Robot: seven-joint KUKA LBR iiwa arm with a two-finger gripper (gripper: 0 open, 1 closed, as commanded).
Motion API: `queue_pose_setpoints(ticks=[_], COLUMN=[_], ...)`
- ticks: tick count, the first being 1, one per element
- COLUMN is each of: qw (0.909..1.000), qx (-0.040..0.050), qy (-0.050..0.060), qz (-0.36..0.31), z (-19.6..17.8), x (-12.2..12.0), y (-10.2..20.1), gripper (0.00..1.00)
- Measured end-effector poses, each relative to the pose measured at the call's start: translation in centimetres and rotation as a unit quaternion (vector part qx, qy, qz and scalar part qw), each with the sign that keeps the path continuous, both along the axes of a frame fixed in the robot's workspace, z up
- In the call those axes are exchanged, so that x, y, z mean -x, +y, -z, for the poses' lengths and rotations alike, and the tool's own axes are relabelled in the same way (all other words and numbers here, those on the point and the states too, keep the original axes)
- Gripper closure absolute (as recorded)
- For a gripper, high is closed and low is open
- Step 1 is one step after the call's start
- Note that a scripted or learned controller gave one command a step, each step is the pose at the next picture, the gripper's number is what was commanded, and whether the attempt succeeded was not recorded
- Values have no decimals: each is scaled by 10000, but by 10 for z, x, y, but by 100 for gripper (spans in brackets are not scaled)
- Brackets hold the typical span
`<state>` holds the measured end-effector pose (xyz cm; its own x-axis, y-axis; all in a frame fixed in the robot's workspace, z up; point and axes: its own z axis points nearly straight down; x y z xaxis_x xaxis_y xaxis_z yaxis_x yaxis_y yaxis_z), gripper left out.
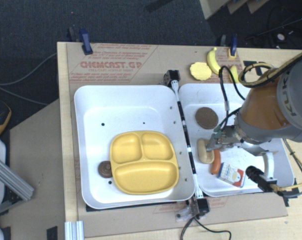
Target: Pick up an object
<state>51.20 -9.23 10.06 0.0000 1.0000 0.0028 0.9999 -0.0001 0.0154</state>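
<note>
1. Tip of the gripper (219, 138): low inside the right bin (201, 91), left of the bin's centre. From this slant, not readable whether spread or pressed together; no grasp confirmable.
2. Nearest thing: tan roll (205, 153), just below and left of the tip, lying close to the bin's left wall. Contact between tip and roll not decidable.
3. Just right of the roll: orange sausage (216, 162), lying lengthwise toward the front wall. Just right of that: red-and-white packet (231, 174), lying flat near the front wall.
4. Behind the tip and apart from it: brown round disc (206, 117), flat on the floor toward the left wall.
5. Room to move in the right bin: bare white floor along the rear wall, beside the disc. Front-left corner crowded by roll, sausage and packet, with little margin between roll and left wall.
6. Pose of the arm (293, 104): reaching in from the right. The orange band (261, 109) sits over the bin's middle, with the wrist angled down and left toward the roll. Much of the bin's right half covered.
7. In the left bin (86, 109): yellow divided tray (143, 162) at front centre, close to the front wall. Small brown disc (105, 169) at the tray's left edge. Rear half bare floor.
8. On the bench (116, 64), behind the right bin: banana (212, 60) and yellow lumpy piece (200, 71). Blue clamp (85, 41) at the rear edge.
</note>
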Motion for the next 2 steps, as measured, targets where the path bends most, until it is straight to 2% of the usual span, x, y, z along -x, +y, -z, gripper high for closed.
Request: queue_pose_setpoints(ticks=[1, 2], qw=[10000, 10000], qx=[12, 14], qy=[19, 79], qz=[-45, -4], z=[-89, -84], x=[-39, -36], y=[73, 68], gripper=[100, 0])
